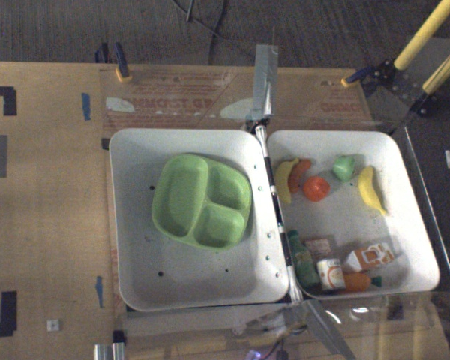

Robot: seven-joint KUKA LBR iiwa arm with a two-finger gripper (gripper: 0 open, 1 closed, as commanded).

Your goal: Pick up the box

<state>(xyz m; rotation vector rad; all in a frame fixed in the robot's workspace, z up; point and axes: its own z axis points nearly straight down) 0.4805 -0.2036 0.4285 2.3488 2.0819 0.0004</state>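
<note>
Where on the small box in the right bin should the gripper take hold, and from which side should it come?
The box lies flat and tilted near the right bin's front wall, with an orange toy and a can close at its left. I would come from straight above and close the fingers across its short width, near the middle. Its long sides look freer than its ends.

Small box (pixel 331 274) near right bin's front

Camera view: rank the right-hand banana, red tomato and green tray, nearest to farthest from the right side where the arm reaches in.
1. Banana, right bin, right side.
2. Tomato, same bin, left of middle.
3. Tray, left bin.
</note>
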